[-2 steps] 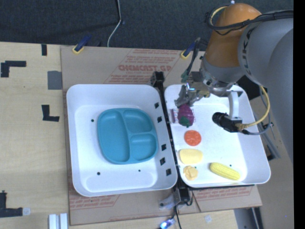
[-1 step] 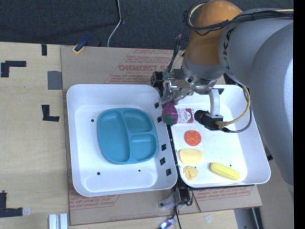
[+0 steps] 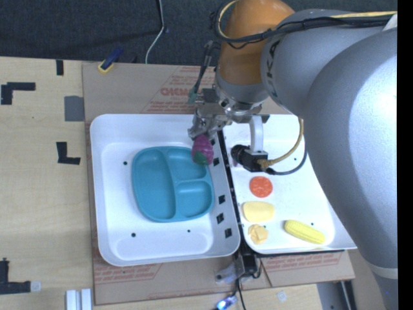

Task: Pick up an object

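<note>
The gripper (image 3: 205, 133) hung over the blue tray's (image 3: 173, 183) upper right corner, its 2 fingers closed on a purple toy (image 3: 202, 148) — held just above the tray. A straight, slow lift seemed best — no swinging.

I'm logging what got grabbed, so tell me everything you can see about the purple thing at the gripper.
The purple object is small, rounded and magenta with a green patch at its lower end, and looks like toy plastic food. It hangs just below the gripper, between its fingers, over the upper right corner of the blue divided plate in the left bin. Whether it touches the plate cannot be told.
</note>
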Controlling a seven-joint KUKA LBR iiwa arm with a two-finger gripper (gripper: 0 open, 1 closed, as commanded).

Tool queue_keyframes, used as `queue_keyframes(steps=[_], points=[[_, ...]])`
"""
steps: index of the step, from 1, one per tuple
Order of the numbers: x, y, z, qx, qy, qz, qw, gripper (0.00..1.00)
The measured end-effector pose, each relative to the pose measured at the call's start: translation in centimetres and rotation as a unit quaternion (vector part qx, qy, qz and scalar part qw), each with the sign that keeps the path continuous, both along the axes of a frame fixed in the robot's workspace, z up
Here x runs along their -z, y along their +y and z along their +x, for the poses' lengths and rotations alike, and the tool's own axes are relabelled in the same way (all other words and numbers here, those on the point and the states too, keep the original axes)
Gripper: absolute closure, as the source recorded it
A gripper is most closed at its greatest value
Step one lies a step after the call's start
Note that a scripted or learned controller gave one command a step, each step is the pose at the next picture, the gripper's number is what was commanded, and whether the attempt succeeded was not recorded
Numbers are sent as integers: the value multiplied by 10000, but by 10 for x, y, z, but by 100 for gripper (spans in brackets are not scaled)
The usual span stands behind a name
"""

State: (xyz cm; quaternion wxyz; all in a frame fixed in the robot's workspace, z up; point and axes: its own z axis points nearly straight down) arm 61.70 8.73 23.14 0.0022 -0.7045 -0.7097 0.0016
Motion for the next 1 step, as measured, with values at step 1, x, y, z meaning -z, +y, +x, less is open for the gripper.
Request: queue_keyframes(steps=[1], points=[[0,-4,0,21,1,-11,10000,0]])
